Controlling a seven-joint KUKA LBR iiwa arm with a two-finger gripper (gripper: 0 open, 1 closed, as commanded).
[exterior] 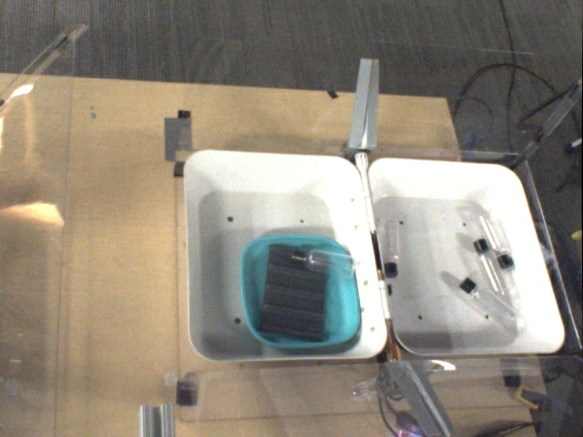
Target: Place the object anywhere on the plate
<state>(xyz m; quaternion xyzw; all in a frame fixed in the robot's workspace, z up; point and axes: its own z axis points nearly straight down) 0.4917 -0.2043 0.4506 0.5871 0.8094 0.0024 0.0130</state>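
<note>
Teal plate (344,309) holds dark ribbed block (293,293); clear obj (321,259) hard to ID.

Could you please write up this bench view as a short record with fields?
left bin: shallow white plastic bin holding the plate
plate: teal square plate, toward the bin's near right corner
object: dark ribbed rectangular block, lying on the plate
right bin: second white bin holding clear plastic pieces with small black ends
task state: block appears placed
</note>
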